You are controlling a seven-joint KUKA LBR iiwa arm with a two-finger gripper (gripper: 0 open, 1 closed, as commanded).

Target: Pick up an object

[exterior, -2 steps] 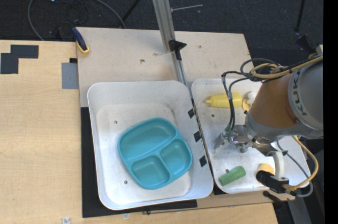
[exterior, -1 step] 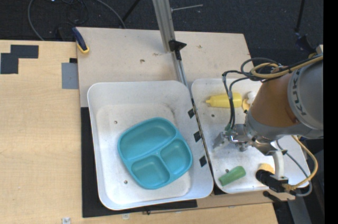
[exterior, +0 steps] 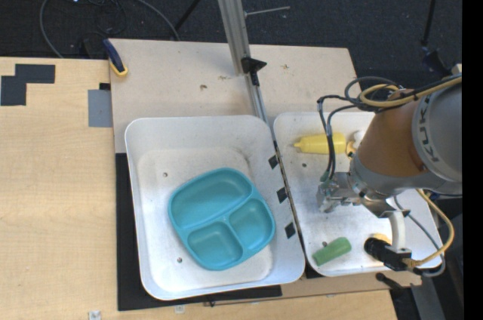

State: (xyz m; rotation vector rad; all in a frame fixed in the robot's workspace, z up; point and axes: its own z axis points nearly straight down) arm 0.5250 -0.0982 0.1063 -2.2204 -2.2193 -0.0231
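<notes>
In the left bin [exterior: 147, 145] lies a teal divided plate [exterior: 220, 217], tilted a little. The right bin [exterior: 302, 232] holds a yellow object [exterior: 321, 144] near its far side and a small green object [exterior: 332, 250] near its front edge. My gripper [exterior: 330, 199] hangs low over the middle of the right bin, between those two things, below the yellow one and above the green one. The arm's orange band and grey body cover the bin's right half.
A tall metal post [exterior: 235, 24] rises behind the bins, near where they meet. Black clips [exterior: 281, 194] sit along the ridge between the bins. A wooden bench top [exterior: 53, 183] lies to the left.
</notes>
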